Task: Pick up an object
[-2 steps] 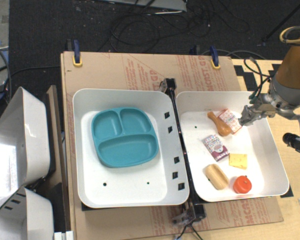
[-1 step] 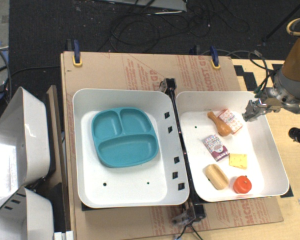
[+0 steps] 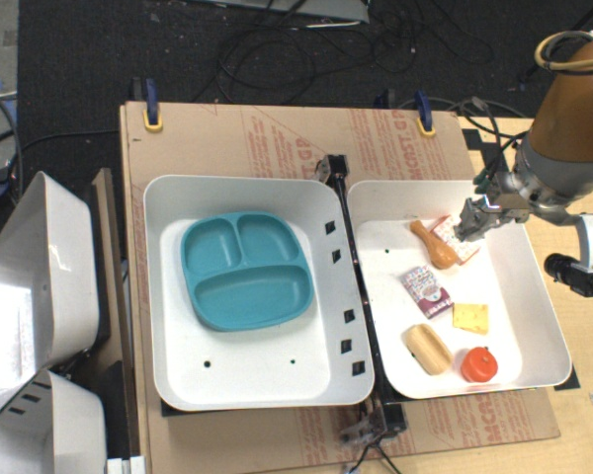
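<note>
1. The two-finger gripper (image 3: 471,223) hangs low over the far part of the right-hand shallow white bin (image 3: 546,294); from this angle I cannot tell whether it is parted or closed, and nothing can be seen held in it.
2. Directly beneath its tip lies a small flat red-and-white packet (image 3: 454,240), and whether the gripper touches it cannot be made out.
3. A short orange carrot-shaped toy (image 3: 433,244) lies slanted against the packet's left side, touching it.
4. Toward the middle of the same bin sits a small purple and white carton (image 3: 425,290), tilted, apart from the carrot.
5. Just to its right, nearer the bin's right wall, lies a flat yellow cheese-like wedge (image 3: 471,317).
6. Along the near edge rest a tan bread-roll-shaped piece (image 3: 428,349) and, beside it toward the near right corner, a round red-orange tomato-like toy (image 3: 480,364).
7. The grey arm with its orange band (image 3: 567,107) comes in over the bench's right edge.
8. The left-hand shallow white bin (image 3: 168,363) holds a teal plastic divided plate (image 3: 245,270) with three compartments, set toward its far left part.
9. Both bins sit side by side on a brown cardboard-covered bench top (image 3: 277,136).
</note>
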### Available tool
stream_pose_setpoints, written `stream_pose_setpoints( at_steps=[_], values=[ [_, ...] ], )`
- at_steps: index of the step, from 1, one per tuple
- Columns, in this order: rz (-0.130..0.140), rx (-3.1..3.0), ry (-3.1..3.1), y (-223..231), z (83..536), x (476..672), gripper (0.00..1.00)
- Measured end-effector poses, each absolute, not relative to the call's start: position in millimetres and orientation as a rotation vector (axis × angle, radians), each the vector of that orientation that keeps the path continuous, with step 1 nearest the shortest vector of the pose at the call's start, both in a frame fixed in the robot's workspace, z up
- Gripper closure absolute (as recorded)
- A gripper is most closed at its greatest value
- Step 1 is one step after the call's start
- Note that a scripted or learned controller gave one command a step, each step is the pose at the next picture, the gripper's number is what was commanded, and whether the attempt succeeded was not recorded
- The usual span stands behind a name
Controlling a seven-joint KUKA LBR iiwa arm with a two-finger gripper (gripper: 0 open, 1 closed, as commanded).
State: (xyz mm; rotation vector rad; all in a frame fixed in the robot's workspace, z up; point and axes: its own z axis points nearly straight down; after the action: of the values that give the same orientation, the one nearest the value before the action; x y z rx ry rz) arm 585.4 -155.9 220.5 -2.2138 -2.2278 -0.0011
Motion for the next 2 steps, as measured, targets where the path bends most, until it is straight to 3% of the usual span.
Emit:
stream_pose_setpoints(
  at_steps=[2],
  values=[
    [-0.002,-2.21,-2.23,-53.4,236.2,573.0,1.0]
  ],
)
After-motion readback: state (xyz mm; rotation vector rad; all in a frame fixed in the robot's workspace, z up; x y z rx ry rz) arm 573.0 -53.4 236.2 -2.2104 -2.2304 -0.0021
